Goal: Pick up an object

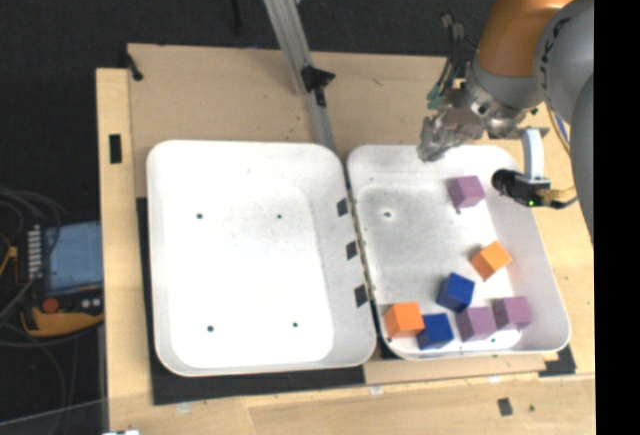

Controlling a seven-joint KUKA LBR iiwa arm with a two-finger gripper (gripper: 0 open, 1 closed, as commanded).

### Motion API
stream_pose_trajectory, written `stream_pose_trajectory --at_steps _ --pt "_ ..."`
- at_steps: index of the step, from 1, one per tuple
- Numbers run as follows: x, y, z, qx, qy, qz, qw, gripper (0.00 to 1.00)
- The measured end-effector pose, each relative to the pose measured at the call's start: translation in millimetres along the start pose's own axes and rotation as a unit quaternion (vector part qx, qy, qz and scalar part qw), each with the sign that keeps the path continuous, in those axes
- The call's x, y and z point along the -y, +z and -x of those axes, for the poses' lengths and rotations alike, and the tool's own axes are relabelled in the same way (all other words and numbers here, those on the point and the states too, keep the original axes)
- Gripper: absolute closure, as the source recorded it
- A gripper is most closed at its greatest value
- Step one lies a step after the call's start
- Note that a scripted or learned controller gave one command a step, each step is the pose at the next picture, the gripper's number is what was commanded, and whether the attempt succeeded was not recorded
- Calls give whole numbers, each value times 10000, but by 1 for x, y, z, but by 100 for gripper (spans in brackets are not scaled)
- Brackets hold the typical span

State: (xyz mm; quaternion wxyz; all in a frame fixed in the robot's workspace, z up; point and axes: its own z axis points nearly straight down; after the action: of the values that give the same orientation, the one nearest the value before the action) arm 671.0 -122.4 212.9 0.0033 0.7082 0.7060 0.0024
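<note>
My gripper hangs over the far edge of the right bin, with nothing visible between its fingers. A purple cube lies just in front of it and to the right. Further forward sit an orange cube and a blue cube. Along the bin's near edge lie an orange cube, a blue cube and two purple cubes.
The left bin stands beside the right one, joined by small dark clips. A slanted metal pole rises behind the bins. A blue device with cables sits off the bench at the left.
</note>
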Motion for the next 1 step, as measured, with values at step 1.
stream_pose_trajectory --at_steps 1 --pt "3 -16 -54 -12 -51 -19 10000 100"
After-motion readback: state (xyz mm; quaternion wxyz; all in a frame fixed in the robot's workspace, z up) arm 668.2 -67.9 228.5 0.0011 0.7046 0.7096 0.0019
